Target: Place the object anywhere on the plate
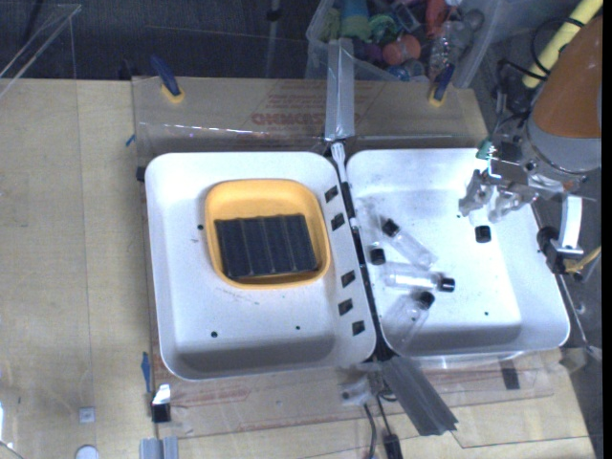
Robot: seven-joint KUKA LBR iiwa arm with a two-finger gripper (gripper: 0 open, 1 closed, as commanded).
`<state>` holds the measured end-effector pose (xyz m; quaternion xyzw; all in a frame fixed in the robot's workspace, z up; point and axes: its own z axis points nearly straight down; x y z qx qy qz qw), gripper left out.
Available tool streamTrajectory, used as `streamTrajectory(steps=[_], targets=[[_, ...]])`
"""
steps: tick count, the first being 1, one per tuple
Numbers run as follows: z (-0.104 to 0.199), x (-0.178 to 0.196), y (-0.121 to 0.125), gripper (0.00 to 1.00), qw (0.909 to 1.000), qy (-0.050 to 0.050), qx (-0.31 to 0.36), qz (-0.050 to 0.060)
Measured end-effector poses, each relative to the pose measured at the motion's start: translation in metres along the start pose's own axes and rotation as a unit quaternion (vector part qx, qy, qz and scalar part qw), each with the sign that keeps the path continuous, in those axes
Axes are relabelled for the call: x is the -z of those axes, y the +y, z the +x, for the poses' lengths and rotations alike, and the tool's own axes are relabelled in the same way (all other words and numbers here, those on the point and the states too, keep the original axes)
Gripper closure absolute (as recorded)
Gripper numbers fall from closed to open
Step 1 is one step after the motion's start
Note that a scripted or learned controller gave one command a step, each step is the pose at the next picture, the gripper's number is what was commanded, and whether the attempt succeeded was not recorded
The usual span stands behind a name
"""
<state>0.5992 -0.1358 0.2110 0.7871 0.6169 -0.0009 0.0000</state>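
A yellow plate with rounded corners lies in the left bin. A dark, ridged rectangular block rests flat on the plate and covers most of its middle. My gripper hangs over the upper right part of the right bin, well away from the plate. Just below it, over the bin floor, is a small black piece; I cannot tell whether it is held or loose.
Several clear vials with black caps lie scattered in the left half of the right bin. A ridge with black markers separates the bins. A clear tub of colourful toys stands behind the bins.
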Motion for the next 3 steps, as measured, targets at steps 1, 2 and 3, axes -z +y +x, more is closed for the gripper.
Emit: streamTrajectory(steps=[1, 2, 3], targets=[[-0.013, 0.012, -0.035, 1.0, 0.9957, 0.001, 0.092, 0.002], [-0.044, -0.01, -0.107, 1.0, 0.9728, 0.002, 0.231, 0.001], [-0.044, -0.01, -0.107, 0.0, 0.9729, 0.002, 0.231, 0.001]])
